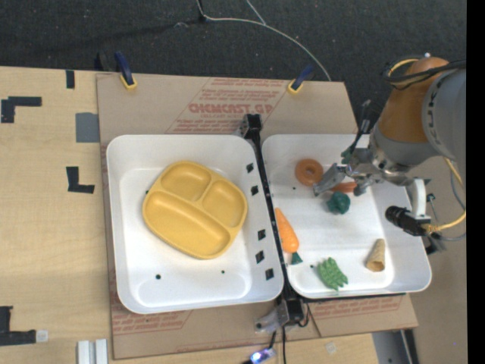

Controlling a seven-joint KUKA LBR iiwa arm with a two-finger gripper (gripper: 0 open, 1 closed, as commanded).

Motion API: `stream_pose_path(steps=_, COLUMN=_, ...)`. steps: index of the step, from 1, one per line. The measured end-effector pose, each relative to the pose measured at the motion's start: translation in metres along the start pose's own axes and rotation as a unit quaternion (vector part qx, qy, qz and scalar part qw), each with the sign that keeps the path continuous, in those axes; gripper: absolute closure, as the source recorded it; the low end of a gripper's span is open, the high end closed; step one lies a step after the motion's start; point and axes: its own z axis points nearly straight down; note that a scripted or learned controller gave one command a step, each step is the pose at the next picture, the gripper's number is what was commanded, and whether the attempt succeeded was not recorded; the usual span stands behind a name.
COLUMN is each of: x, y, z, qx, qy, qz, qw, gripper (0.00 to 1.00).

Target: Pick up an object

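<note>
My gripper hangs over the back of the right bin, and its fingers stand apart with nothing clearly between them. A dark teal rounded object lies just below and in front of the fingertips, close to them. Just left of the gripper rests an orange ring. An orange carrot lies along the bin's left wall. A green leafy piece sits near the front edge, and a tan cone lies at the front right.
In the left bin a yellow divided plate rests tilted. A black divider runs between the bins. The grey arm with its orange band comes in from the right, with cables beside it.
</note>
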Motion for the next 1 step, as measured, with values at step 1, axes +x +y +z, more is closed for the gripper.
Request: stream_pose_path(steps=1, x=0.0005, y=0.0003, z=0.0528, qx=-0.004, qy=-0.001, qz=-0.001, qw=1.0, gripper=0.0)
